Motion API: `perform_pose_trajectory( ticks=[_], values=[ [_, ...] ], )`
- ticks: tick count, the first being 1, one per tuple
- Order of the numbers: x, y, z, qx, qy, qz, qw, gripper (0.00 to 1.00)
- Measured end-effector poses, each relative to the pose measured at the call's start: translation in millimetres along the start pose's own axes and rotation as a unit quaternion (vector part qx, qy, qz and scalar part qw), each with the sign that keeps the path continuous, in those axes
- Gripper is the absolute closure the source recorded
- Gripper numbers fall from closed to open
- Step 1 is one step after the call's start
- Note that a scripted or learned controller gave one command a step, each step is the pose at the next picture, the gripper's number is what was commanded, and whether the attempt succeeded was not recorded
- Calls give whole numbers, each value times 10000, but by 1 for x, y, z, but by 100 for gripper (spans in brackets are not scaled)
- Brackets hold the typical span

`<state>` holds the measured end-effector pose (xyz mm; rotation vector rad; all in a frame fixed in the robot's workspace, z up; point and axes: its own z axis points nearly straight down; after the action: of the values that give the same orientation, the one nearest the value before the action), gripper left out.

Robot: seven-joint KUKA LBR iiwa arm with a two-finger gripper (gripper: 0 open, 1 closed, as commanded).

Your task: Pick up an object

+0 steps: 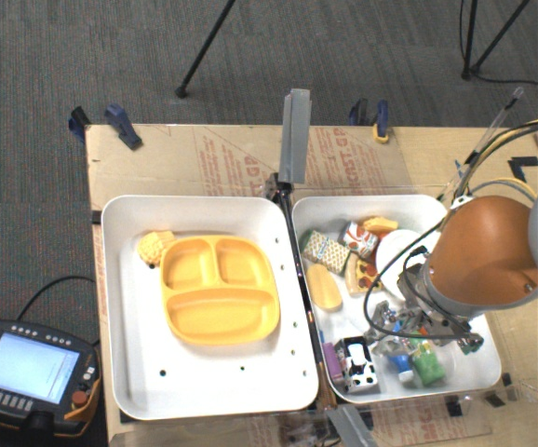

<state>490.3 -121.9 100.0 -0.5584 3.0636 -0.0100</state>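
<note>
The arm (488,250) enters from the right and hangs over the right bin (409,201). Its orange band covers the right half of that bin. The claw (416,329) sits low over the bin's near right part, among cables and metal fittings. Whether the claw is apart or together cannot be told, and no object can be seen held in it.

Right bin contents:
- A pale tan oval object (324,288) lies near the left wall, just beside the divider.
- A patterned packet (326,247) lies just behind it.
- A red and white can (360,238) and a yellow and red item (379,223) lie toward the far wall.
- A white round plate (397,250) lies partly under the arm.
- A black and white box (359,361) rests near the front wall, left of the claw.
- A green block (428,367) and a blue and white item (403,365) lie just in front of the claw, touching or nearly touching each other.

Left bin (125,343) contents:
- A yellow three-compartment tray (220,288) lies flat near the centre.
- A small yellow textured object (154,245) touches the tray's far left corner.

Both bins rest side by side on the cardboard-covered bench (213,152). A teach pendant (32,372) with a lit screen lies on the floor at the lower left.
</note>
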Motion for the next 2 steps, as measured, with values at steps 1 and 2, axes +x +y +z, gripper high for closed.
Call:
perform_pose_trajectory(
  ticks=[1,2],
  values=[
    [0,0,1,-4,5,-4,10000,0],
    [-1,2,-9,-9,-2,-18,10000,100]
  ],
)
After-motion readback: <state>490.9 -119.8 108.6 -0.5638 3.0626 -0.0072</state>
